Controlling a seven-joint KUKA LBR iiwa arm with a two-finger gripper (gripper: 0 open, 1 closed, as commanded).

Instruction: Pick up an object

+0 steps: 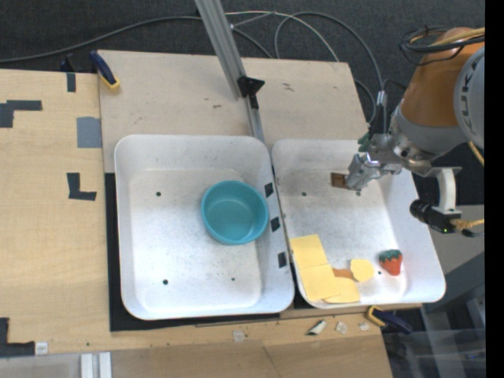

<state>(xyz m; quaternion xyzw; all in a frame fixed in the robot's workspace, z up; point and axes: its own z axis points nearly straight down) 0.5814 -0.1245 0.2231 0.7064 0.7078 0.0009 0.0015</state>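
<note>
My gripper (358,181) hangs over the far part of the right bin (409,235), pointing down. A small brown piece (338,180) lies on the bin floor just left of its tip, apart from it as far as I can see. At the near end of the right bin lie yellow flat pieces (319,272), a small yellow round piece (361,270), a brown scrap (342,273) and a red strawberry-like toy (391,262). A teal bowl (234,211) sits upright in the left bin (142,211).
A grey metal pole (224,46) slants up from between the bins at the back. Cables (315,30) loop behind the right bin. A blue and yellow clamp (104,69) lies at the bench's far left corner.
</note>
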